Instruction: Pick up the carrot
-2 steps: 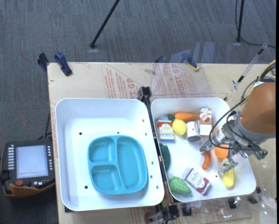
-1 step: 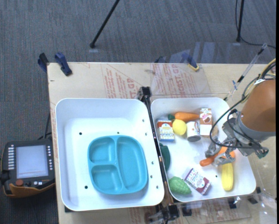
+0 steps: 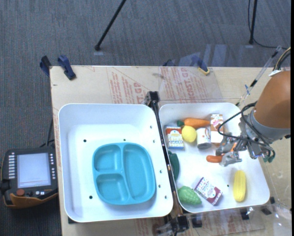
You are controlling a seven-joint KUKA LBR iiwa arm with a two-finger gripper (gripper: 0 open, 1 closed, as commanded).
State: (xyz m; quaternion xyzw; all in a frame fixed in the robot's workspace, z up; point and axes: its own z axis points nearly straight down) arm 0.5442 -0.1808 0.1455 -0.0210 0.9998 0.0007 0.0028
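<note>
At the far left, off the counter (image 3: 112, 80), a handheld control pendant (image 3: 29, 175) with a pale screen lies on the dark carpet. The left bin (image 3: 70, 132) holds a blue divided plate (image 3: 123, 173) at its centre, three compartments showing.

In the right bin (image 3: 225, 106), taking its middle as the dial's hub: a small carton with a red label (image 3: 175, 137) sits at about 10 o'clock, with a lemon (image 3: 188, 133) touching its right side. The carrot (image 3: 197, 123) lies at 12 o'clock, just above the lemon, stretched left to right near the bin's far wall. A white can (image 3: 203, 138) stands right of the lemon, and a small red-and-white box (image 3: 216, 122) lies at 1 o'clock beside the carrot's right end. A dark green vegetable (image 3: 174, 163) rests at 9 o'clock against the left wall, a light green leafy one (image 3: 188, 195) at 7 o'clock, a purple-red packet (image 3: 208, 190) at 6 o'clock, and a corn cob (image 3: 240, 185) at 4 o'clock.

The jaws (image 3: 229, 156) hang at 3 o'clock, well apart from the carrot, next to a small orange-red item (image 3: 214, 158) on their left. Whether they are spread or closed I cannot tell. The arm (image 3: 277, 100) enters from the right.
</note>
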